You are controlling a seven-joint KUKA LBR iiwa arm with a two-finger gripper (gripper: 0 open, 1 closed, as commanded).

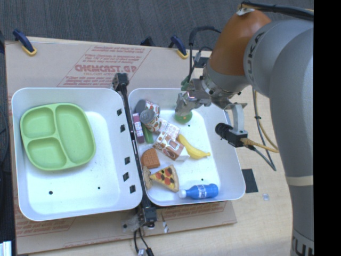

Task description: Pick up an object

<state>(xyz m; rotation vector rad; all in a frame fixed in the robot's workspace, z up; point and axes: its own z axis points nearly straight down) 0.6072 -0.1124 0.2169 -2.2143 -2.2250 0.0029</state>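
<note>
The right white bin (210,122) holds several toy foods. Among them are a yellow banana (194,150), a pizza slice (164,178), a blue bottle (201,192) lying on its side, a brown cookie (151,158), a printed snack box (169,141) and a small can (149,111). My gripper (184,109) is lowered into the bin's far part, right over a small green object (184,117) that peeks out beneath it. The gripper body hides most of that object, so whether it is gripped is unclear.
The left bin (80,192) holds a light green divided plate (57,136). A black divider with clips (128,137) runs between the bins. The bulky grey arm (277,73) and a black cable fitting (230,134) hang over the right bin's right rim. Blue clamps (178,45) grip the board's far edge.
</note>
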